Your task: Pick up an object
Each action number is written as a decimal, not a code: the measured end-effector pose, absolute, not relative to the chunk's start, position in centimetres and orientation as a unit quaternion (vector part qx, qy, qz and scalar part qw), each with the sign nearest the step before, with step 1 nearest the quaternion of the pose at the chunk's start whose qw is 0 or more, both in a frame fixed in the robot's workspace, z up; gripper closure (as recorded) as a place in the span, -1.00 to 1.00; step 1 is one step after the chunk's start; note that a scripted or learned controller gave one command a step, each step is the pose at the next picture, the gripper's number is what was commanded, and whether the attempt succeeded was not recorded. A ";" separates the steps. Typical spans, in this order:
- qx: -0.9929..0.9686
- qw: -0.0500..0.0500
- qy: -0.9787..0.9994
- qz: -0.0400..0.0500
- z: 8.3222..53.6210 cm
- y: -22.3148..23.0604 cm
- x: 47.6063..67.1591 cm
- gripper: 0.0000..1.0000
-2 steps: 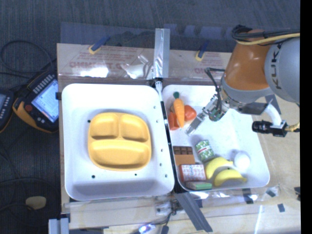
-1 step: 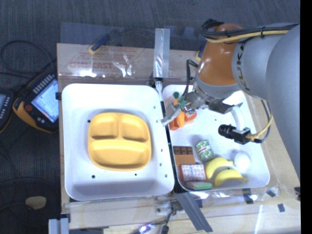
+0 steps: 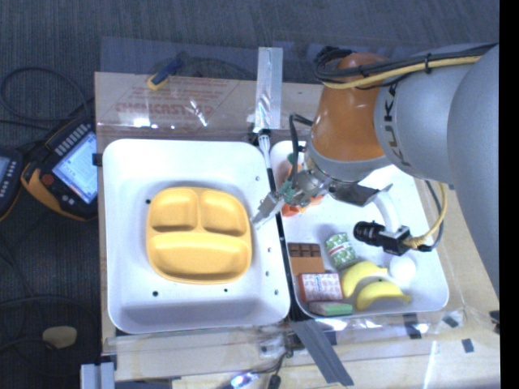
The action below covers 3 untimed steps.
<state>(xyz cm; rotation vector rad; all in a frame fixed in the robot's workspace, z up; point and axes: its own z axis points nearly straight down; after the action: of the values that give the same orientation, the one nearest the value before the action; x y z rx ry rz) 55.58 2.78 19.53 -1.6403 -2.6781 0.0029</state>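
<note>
My gripper hangs low over the divider between the two bins, below the orange wrist band, pointing down and to the left. A small orange and green item lies right beside it at the left edge of the right bin; I cannot tell if they touch. Further down the right bin lie a green can, a yellow banana, a brown box, a red and white carton and a white ball. The arm hides the top of that bin.
A yellow divided plate lies in the middle of the left bin. A black fitting with a cable hangs over the right bin. A teach pendant rests on the floor at the left.
</note>
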 end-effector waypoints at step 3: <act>-0.488 -0.003 -0.873 0.000 9.8 -10.4 62.2 -1.00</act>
<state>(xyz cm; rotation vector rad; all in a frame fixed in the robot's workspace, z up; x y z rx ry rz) 62.18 -10.39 9.82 -1.5353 -2.7485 0.0011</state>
